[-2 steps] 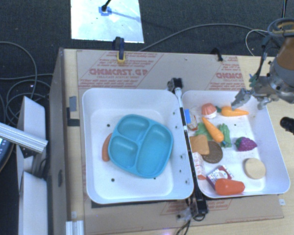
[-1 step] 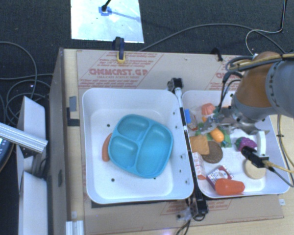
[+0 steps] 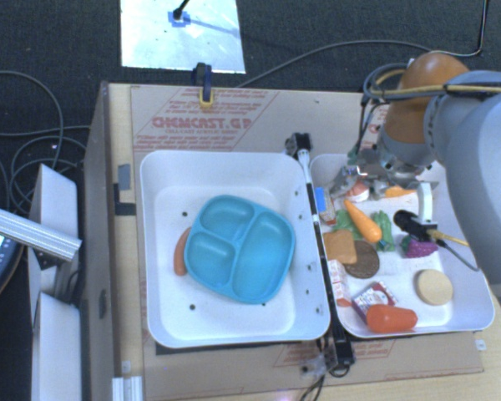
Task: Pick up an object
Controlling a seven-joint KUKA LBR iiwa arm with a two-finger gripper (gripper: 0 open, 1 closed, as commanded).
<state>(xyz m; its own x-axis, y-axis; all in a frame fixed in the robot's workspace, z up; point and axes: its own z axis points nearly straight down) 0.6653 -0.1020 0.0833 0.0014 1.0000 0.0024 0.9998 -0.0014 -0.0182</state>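
Crowding the right bin (image 3: pixel 481 312), carrot (image 3: pixel 361 220), cookie (image 3: pixel 434 286), red pepper (image 3: pixel 391 317), gripper (image 3: pixel 369 178) above, grip state unclear.

The bench (image 3: pixel 117 224) is topped with printed cardboard (image 3: pixel 234 111). Two shallow white bins sit on it side by side, touching: the left bin (image 3: pixel 163 224) and the right bin (image 3: pixel 472 307).
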